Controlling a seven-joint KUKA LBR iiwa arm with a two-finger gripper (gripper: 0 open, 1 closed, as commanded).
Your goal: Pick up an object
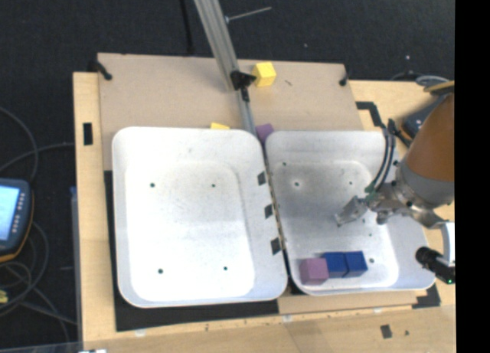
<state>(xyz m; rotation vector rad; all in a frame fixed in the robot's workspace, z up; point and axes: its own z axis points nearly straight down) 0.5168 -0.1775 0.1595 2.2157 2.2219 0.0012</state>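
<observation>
The blue block (344, 263) and the purple block (313, 270) lie touching along the front wall of the right bin (329, 152), plain-faced, with no readable writing. The tool (354, 214) hangs above the bin's middle, apart from both; whether it is apart or together cannot be told. The left bin (130, 191) offers open floor.

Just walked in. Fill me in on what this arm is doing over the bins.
The arm reaches in from the right, its gripper over the right bin, above the bin floor with nothing visibly held. A purple block and a blue block sit side by side near that bin's front edge. The task is to pick up an object; no pick has happened yet.
</observation>
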